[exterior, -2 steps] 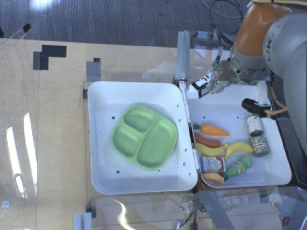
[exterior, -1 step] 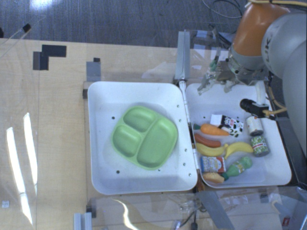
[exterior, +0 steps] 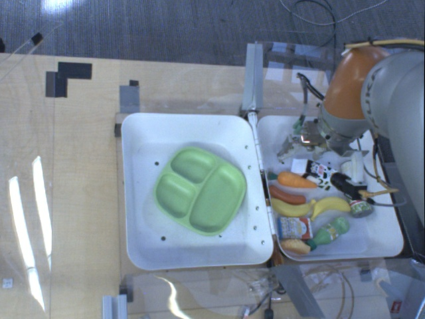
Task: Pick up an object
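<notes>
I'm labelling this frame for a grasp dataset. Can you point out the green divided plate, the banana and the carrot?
green divided plate [exterior: 201,190]: camera view, on the ridge between its compartments.
banana [exterior: 317,208]: camera view, on the middle of its yellow curve.
carrot [exterior: 296,180]: camera view, on the orange body.

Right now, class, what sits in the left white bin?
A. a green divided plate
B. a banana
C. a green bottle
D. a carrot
A: the green divided plate lies alone in the left bin, while the banana, carrot and green bottle lie in the right bin.
</notes>
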You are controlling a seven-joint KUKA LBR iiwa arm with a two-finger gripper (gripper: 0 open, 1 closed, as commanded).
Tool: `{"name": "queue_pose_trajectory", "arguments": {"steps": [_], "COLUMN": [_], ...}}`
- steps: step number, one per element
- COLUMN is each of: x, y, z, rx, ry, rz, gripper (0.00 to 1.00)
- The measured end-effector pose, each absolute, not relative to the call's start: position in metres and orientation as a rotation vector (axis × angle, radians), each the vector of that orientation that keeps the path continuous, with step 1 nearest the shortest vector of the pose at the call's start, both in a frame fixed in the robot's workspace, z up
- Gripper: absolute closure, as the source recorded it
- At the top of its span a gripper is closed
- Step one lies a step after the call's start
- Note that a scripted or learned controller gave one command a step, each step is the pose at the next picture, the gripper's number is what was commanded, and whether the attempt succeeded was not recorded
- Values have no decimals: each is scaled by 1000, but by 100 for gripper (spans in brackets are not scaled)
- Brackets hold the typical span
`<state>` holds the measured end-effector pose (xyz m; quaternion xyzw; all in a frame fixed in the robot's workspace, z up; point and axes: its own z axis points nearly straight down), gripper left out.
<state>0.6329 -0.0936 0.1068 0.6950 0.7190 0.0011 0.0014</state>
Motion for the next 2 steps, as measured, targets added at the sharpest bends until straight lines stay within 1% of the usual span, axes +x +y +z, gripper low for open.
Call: {"name": "queue_pose_trajectory", "arguments": {"steps": [1, 2], "x": [566, 537], "y": [-137, -161], "z": [89, 89], "rx": [2310, 2243], "ry": [2116, 2183], "rz": [9, 13], "gripper": [0, 0]}}
